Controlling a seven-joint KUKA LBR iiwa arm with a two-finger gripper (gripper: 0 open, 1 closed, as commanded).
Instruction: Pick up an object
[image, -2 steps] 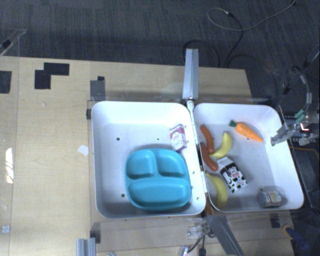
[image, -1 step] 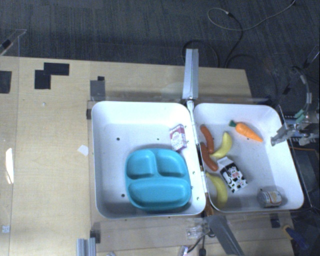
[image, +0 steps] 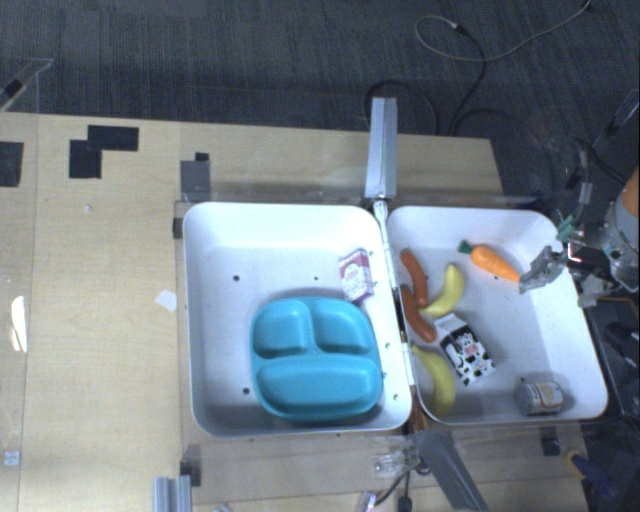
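A single fixed camera hangs above the bench (image: 100, 330) and looks down at a slight slant, far enough off to take in both white bins whole. The left bin (image: 205, 300) sits at the frame's centre, the right bin (image: 570, 350) toward the lower right. Dark floor (image: 250, 50) crosses the top of the frame, and the arm's gripper (image: 545, 268) comes in at the right edge.

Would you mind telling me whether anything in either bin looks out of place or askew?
Only one small thing: the red-and-white packet in the left white bin leans against the dividing wall instead of lying flat. The blue three-compartment plastic tray sits level, and the toy food in the right white bin simply lies loose.
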